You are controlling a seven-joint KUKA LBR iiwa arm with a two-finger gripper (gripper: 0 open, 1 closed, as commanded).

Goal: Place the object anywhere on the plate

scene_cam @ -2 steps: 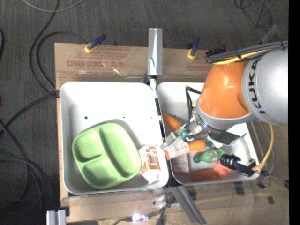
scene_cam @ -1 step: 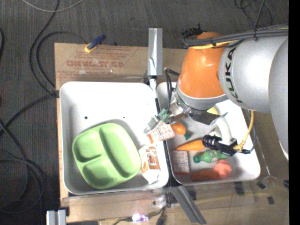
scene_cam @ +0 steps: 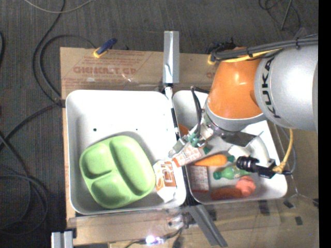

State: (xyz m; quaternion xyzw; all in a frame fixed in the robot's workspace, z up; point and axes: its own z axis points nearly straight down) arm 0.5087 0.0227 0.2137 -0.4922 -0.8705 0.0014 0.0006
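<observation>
At the near edge of my left shallow white bin (scene_cam: 77, 107), a small white-and-orange carton (scene_cam: 165, 177) leans against the wall that divides the two bins. Just beside it lies the lime-green plastic plate (scene_cam: 116, 170), square with rounded corners, moulded into three compartments, smooth and matte. In my right white bin (scene_cam: 279, 187) I see a red soft-looking item (scene_cam: 235, 190), a green toy bottle (scene_cam: 227, 173) and an orange carrot-shaped toy (scene_cam: 212, 160), all close together. My gripper (scene_cam: 190, 144) hangs over the dividing wall, reaching leftward from my broad orange band (scene_cam: 235, 89) and grey casing (scene_cam: 292, 87). A flat white packet with an orange end (scene_cam: 182, 155) sits at my fingertips, but I cannot tell whether my fingers clasp it or how far they are parted. Farther off lies brown cardboard (scene_cam: 114, 68).
</observation>
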